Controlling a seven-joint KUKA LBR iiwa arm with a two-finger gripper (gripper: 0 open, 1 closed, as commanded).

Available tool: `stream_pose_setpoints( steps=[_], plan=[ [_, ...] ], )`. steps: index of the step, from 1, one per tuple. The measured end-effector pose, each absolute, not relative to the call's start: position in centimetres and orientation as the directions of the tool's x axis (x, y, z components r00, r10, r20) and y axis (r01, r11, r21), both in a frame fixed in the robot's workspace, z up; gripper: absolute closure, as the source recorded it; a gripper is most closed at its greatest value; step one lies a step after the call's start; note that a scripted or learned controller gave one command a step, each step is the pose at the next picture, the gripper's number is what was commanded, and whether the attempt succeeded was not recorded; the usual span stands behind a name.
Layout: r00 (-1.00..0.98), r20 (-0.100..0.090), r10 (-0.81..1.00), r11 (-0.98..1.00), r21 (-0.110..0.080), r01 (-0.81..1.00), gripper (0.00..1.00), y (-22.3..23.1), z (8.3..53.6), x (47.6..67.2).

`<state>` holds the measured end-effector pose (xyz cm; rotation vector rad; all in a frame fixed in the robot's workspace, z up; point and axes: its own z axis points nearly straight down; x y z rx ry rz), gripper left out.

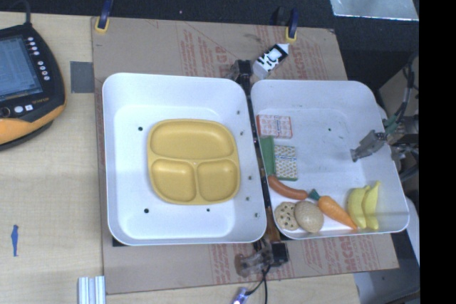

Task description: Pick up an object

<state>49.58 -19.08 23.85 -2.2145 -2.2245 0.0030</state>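
The gripper [365, 146] reaches in from the right edge and hangs over the right side of the right bin [342, 100]. It shows as a small grey shape above bare white floor, with dark cables and wrist parts behind it at the bin's rim. Whether it is spread or pressed together I cannot tell — it is too small and blurred — and nothing is seen in its grasp.

The things to pick from all lie in the right bin, along its left wall and front edge. A red-and-white card [274, 126] lies flat near the left wall, and a green checked packet [283, 160] lies just in front of it. Below that comes a hot dog [287, 189], then a cookie [286, 216] touching a pale potato [309, 216]. A carrot [335, 211] lies at a slant just right of the potato, and 2 bananas [363, 205] sit side by side in the front right corner. All of them are apart from the gripper; the bananas are nearest.

The left bin [117, 153] holds a yellow tray [194, 159] with 3 compartments. Both bins sit on a cardboard sheet [178, 39] — a control tablet [25, 85] rests on the bench to the far left.
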Motion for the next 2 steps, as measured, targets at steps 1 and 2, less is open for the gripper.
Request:
stream_pose_setpoints(
  steps=[1, 2],
  plan=[
    [-0.008, 0.002, 1.0, 0.008, -0.007, 1.0, 0.0, -9.4, 14.8, 51.5],
    [-0.005, 0.0, 1.0, 0.005, -0.006, 1.0, 0.0, -9.9, 9.1, 49.9]
  ],
)
